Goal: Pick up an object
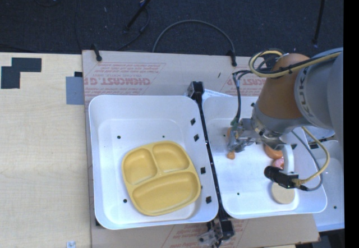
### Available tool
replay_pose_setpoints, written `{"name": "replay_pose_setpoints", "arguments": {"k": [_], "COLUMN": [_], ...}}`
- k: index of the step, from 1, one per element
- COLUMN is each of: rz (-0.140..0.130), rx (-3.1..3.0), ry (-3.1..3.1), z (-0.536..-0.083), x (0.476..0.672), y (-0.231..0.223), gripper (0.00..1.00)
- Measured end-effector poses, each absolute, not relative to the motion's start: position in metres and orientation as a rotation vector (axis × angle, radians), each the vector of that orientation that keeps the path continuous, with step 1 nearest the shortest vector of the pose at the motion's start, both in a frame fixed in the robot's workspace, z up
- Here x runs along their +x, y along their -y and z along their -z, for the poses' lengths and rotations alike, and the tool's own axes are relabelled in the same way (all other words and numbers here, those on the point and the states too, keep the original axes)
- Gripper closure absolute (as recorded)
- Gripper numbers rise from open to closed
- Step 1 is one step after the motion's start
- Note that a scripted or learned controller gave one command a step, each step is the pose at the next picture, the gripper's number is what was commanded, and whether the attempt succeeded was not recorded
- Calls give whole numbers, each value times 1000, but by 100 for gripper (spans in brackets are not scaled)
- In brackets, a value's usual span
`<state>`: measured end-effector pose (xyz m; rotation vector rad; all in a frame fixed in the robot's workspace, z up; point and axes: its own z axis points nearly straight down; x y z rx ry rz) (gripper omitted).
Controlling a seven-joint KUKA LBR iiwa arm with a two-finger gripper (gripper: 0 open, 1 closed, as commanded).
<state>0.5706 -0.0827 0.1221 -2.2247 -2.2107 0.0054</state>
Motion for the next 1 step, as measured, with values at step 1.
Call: {"name": "replay_pose_setpoints", "arguments": {"k": [1], "rz": [2], "rx": [-2229], "ry": [2218], "z": [-177], "x": [574], "y": [94], "gripper": [100]}}
